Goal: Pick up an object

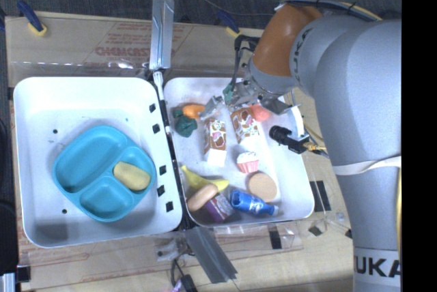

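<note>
Gripper (235, 98) lowered into the right bin (300, 205); whether it is spread or pressed together cannot be told. Directly beneath it lie two white-and-brown snack packets (217, 137), side by side.

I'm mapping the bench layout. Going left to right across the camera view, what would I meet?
Blue divided plate → yellow item on it → dark green toy → cupcake → grey arm.

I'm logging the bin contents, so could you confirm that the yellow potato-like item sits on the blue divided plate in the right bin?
Not quite: the camera view shows the yellow potato-like item on the blue divided plate in the left bin, not the right one. The rest is as you said.
</note>
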### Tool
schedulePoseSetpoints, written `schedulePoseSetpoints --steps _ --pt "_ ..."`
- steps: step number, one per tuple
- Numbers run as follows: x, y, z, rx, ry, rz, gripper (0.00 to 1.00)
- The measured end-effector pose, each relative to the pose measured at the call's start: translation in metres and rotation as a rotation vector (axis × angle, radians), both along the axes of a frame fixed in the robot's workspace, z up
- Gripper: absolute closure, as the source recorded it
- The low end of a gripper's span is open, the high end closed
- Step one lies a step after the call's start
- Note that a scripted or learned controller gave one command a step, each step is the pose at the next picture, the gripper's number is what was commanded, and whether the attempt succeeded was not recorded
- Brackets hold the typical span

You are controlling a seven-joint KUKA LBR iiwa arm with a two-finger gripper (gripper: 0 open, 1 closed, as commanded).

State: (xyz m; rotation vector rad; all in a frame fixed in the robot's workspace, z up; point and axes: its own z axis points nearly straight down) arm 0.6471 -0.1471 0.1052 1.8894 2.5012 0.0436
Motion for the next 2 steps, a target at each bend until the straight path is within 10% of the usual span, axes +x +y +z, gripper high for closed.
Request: schedulePoseSetpoints --steps 1,2 --pt "-0.041 0.018 -0.013 -0.017 0.023 0.034 0.00" --pt "-0.040 0.017 -0.001 -0.018 0.021 0.037 1.00"
